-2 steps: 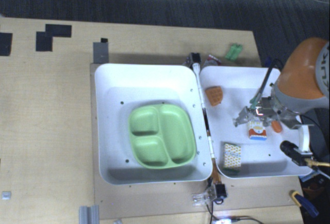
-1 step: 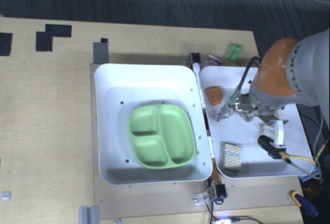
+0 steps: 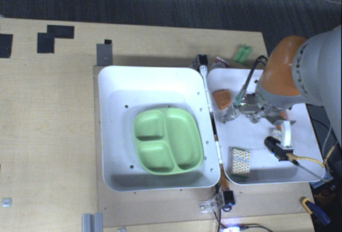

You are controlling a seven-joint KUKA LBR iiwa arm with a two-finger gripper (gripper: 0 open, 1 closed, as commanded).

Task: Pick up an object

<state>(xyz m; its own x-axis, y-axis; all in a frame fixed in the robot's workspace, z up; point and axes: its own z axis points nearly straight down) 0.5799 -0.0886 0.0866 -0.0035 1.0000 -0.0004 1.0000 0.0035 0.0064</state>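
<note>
My gripper hangs low over the left part of the right bin, close to the wall between the two bins. An orange-brown block lies just above it in the view, touching or nearly touching it. Nothing shows as held. A small box with a dotted pattern rests near the right bin's front edge, apart from the gripper. The left bin holds a green divided plate in its middle.
A green object lies on the bench behind the right bin. A small multicoloured item sits in the right bin under the arm's wrist. The arm covers the right bin's far right part.
</note>
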